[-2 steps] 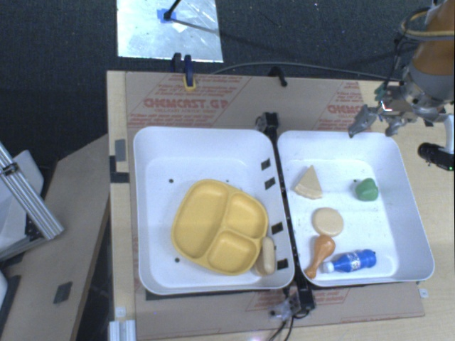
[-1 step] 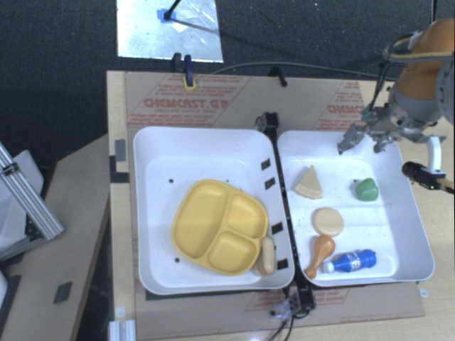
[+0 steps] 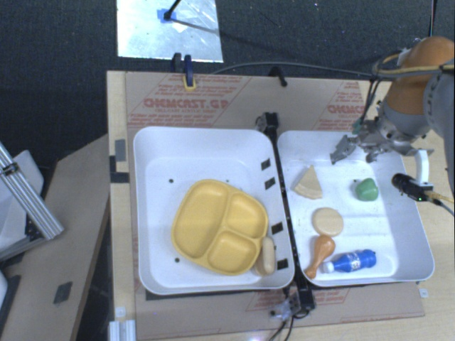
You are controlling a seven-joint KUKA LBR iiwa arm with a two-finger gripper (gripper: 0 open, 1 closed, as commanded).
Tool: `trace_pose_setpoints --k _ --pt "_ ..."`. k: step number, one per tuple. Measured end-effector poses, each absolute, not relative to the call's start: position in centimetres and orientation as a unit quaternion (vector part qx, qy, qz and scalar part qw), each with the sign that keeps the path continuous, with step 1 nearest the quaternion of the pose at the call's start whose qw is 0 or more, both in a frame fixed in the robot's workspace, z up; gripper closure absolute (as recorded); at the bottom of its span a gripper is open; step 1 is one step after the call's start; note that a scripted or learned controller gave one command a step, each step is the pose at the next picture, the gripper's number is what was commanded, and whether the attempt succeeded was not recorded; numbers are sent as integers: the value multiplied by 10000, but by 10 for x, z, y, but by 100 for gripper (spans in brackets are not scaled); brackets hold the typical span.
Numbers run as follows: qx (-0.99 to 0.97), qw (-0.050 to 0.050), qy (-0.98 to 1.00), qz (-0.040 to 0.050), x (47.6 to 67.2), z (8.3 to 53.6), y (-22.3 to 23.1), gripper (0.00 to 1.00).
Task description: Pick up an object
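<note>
While the yellow divided tray (image 3: 217, 226) fills the left bin (image 3: 153, 190), the right bin (image 3: 419, 251) holds a cheese-like wedge (image 3: 308, 184), a green piece (image 3: 367, 189) and more. Above them the gripper (image 3: 357, 148) hangs spread and empty; centre it over one item before descending.

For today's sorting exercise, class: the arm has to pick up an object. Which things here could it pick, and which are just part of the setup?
Could be picked:
green object
pale wedge
round tan disc
orange drumstick shape
blue bottle
yellow divided tray
beige oblong piece

Setup:
left bin
right bin
gripper
blue clamp
</note>
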State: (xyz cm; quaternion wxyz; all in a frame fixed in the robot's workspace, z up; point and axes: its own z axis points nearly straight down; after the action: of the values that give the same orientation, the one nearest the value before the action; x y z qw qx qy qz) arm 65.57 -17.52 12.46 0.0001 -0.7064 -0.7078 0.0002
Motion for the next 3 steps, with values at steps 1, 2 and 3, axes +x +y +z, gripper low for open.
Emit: trace_pose_setpoints --k 1,2,3 --pt "-7059 -26 -7083 -17 658 139 -175 100" --pt "-7055 -40 -7087 -23 660 205 -174 100" --pt "-7054 -18 -7088 -11 662 210 -174 100"
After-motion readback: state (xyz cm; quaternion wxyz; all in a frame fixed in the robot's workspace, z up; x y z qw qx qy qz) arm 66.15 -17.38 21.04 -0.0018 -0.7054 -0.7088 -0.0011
